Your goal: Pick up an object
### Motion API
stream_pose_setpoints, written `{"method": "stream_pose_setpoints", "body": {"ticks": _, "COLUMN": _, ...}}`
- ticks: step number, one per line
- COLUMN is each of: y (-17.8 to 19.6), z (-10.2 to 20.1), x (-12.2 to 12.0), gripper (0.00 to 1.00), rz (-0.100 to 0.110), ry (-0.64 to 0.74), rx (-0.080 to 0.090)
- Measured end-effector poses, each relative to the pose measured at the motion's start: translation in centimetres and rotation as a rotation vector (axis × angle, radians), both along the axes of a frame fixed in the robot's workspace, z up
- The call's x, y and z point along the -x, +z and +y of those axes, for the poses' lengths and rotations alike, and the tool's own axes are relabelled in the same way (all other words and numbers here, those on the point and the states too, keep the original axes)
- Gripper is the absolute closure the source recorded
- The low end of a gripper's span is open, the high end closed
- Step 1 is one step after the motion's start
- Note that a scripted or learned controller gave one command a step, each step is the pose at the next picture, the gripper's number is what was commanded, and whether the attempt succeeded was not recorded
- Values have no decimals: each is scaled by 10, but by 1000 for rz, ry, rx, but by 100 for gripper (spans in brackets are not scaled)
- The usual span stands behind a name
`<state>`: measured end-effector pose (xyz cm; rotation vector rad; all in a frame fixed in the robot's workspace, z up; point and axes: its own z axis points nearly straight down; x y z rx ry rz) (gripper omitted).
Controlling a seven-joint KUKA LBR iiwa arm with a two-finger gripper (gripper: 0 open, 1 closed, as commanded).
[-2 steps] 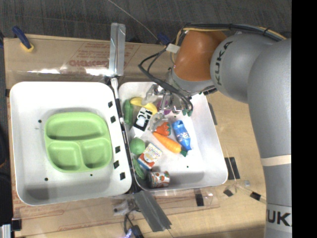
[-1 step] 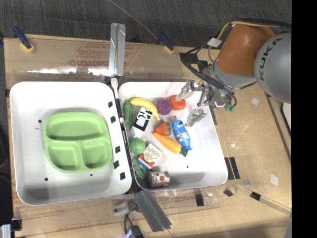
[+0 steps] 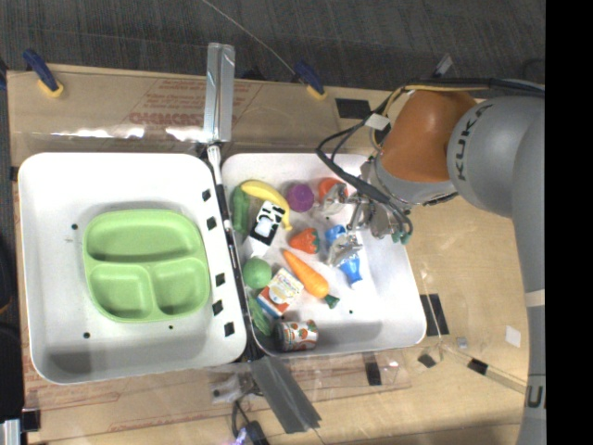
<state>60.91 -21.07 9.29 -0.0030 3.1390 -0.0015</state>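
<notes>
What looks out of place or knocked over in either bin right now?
Mostly a jumble, nothing spilled. In the right bin, a can lies on its side against the near wall, beside a tilted small carton. The green tray sits flat in the left bin.

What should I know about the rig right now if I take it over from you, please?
Gripper: low in the right bin, among the toys beside the blue item; grip state unreadable.
Things: banana, purple ball, carrot, green ball, carton and can lie in the right bin. The green tray sits in the left bin.
Done: no confirmed pick.
Left: grasp and lift one object.
</notes>
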Motion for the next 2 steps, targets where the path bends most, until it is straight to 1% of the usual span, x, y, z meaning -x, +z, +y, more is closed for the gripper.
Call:
{"method": "stream_pose_setpoints", "body": {"ticks": 1, "y": 0, "z": 46, "x": 40, "gripper": 0, "rz": 1, "ry": 112, "rx": -1}}
{"method": "stream_pose_setpoints", "body": {"ticks": 2, "y": 3, "z": 107, "x": 99, "gripper": 0, "rz": 2, "ry": 132, "rx": -2}}
